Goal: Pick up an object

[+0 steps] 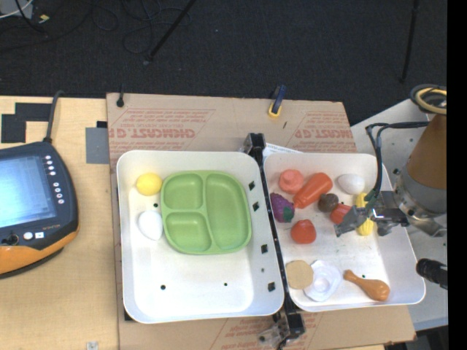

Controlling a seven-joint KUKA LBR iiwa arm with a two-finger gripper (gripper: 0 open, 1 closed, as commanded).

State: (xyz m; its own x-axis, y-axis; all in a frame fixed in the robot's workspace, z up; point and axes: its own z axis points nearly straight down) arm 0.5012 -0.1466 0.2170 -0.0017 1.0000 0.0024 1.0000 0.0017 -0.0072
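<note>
My gripper (363,221) is down in the right bin (408,286), near its right wall. Its fingers stand open, one dark finger (346,227) slanting left. A small yellow toy (364,227) lies between them; I cannot tell if they touch it. Just left of the gripper are a small red piece (340,212) and a brown ball (328,203). A white egg (351,184) lies above it. Further left are an orange carrot (313,188), a pink piece (290,180), a purple eggplant (282,207) and a red tomato (303,231).
A tan cookie (298,273), a white lid (322,281) and a drumstick (367,284) lie at the right bin's front. The left bin (190,290) holds a green divided plate (205,211), a yellow lemon (148,184) and a white egg (150,224). A tablet (29,203) sits far left.
</note>
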